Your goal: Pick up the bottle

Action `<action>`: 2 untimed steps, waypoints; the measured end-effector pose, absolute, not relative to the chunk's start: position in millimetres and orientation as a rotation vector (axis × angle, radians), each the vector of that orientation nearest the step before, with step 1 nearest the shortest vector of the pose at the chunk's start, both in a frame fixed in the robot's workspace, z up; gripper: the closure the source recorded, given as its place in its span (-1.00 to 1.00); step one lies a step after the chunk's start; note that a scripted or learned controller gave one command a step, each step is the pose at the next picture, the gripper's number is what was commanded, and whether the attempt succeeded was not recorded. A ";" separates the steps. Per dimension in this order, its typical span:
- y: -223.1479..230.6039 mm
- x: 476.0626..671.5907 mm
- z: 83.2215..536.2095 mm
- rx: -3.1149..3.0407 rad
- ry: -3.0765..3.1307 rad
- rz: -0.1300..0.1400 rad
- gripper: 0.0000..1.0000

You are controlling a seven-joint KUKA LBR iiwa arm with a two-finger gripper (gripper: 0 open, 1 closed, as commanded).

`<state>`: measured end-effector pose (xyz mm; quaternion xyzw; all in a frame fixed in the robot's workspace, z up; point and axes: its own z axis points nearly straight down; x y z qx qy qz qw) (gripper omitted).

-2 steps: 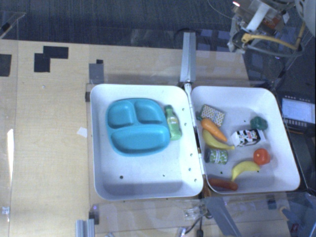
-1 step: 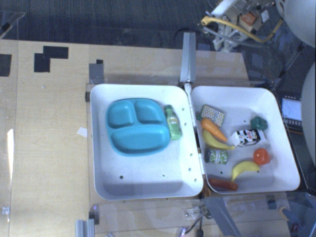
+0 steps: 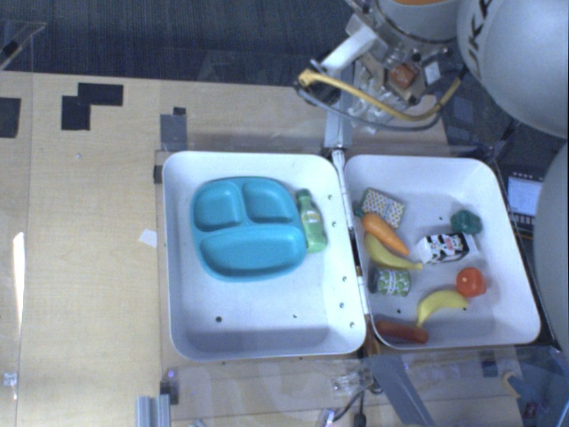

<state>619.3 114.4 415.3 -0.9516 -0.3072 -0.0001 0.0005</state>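
The bottle (image 3: 311, 221), small, pale green and clear, lies on its side in the left bin (image 3: 258, 332), pressed against the right edge of the blue divided tray (image 3: 249, 227) and near the wall shared with the right bin (image 3: 498, 198). The gripper (image 3: 384, 83) hangs at the far side of the surface, above the seam between the two bins and well apart from the bottle; whether it is spread or closed I cannot tell, since cables and brackets crowd that part of the wrist. The likely trouble lies in the bottle's spot: with the tray touching one side and the bin wall close on the other, one side of the gripper may land on the tray's rim or strike the wall instead of sliding down beside the bottle. The smooth round body could also roll or squirt free when squeezed. The right bin's clutter, a carrot (image 3: 385, 230), two bananas (image 3: 440, 304) and a small carton (image 3: 444, 248), sits apart and should not interfere.
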 end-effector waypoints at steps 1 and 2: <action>163.2 631.4 426.4 -3.027 -0.839 -0.002 1.00; 233.4 655.5 433.1 -3.072 -0.656 -0.001 1.00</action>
